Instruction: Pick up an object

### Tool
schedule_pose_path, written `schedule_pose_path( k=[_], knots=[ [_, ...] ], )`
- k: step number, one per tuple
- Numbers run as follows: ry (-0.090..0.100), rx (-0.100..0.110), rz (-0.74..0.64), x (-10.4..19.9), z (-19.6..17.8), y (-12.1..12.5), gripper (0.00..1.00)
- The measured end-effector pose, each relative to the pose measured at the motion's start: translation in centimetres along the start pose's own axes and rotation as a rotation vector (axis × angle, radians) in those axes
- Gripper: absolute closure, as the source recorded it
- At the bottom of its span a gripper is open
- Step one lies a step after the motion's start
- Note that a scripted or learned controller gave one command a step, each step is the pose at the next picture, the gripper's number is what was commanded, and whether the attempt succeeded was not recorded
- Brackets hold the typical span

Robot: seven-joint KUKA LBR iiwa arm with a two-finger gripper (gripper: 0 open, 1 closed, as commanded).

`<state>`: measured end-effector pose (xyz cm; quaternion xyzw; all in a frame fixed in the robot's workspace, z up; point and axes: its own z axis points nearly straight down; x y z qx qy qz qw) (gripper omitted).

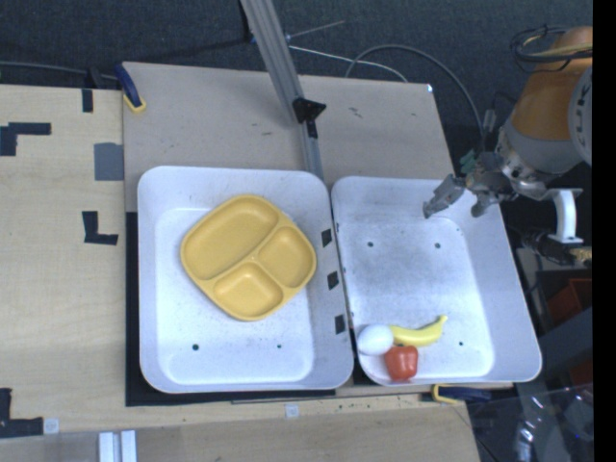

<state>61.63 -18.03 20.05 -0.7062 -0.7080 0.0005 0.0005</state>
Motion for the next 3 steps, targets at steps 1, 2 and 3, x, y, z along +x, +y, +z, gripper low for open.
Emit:
schedule_pose_path(
  k=[1, 2, 3],
  knots=[
    [0.000, 0.000, 0.000, 0.0, 0.0, 0.0, 0.00],
    [0.000, 0.004, 0.000, 0.4, 4.4, 0.0, 0.00],
    [0.000, 0.006, 0.001, 0.5, 10.2, -1.1, 0.00]
  ],
)
